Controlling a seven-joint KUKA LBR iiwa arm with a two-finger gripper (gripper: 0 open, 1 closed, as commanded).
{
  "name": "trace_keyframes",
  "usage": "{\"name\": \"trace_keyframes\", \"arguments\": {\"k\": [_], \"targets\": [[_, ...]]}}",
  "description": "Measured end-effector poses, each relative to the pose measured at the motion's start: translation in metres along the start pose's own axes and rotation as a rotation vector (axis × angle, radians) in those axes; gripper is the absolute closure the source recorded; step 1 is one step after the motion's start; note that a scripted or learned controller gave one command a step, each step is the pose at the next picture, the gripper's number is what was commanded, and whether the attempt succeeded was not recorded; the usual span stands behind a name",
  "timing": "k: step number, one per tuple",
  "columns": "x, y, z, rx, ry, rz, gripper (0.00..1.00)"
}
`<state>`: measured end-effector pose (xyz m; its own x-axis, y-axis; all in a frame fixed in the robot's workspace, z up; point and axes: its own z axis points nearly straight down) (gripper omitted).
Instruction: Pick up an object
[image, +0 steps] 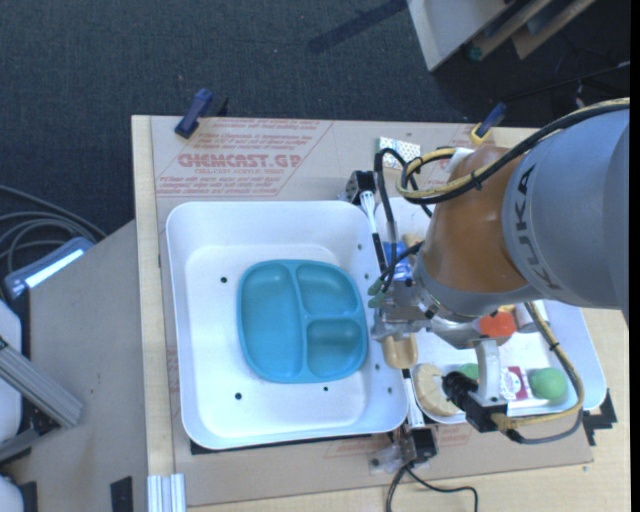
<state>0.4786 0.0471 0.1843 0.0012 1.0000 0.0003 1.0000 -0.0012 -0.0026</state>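
Gripper (400, 345) aperture we cannot tell; crowded objects along the right bin's (590, 385) left edge risk a missed grasp.

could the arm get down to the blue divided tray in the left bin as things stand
Probably yes. The blue divided tray lies flat and alone in the left bin, nothing over it, and the arm hangs just beside it above the right bin.

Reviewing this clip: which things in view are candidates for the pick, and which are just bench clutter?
Part of the job:
- green ball, right bin
- orange piece, right bin
- red-and-white packet, right bin
- round tan item, right bin
- blue divided tray, left bin
- arm, over the right bin

Lying about:
- blue clamps on the board's edge
- cables on the floor, left
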Motion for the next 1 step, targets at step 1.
{"name": "trace_keyframes", "arguments": {"k": [1], "targets": [[-0.0063, 0.0005, -0.0488, -0.002, 0.0, 0.0, 1.0]]}}
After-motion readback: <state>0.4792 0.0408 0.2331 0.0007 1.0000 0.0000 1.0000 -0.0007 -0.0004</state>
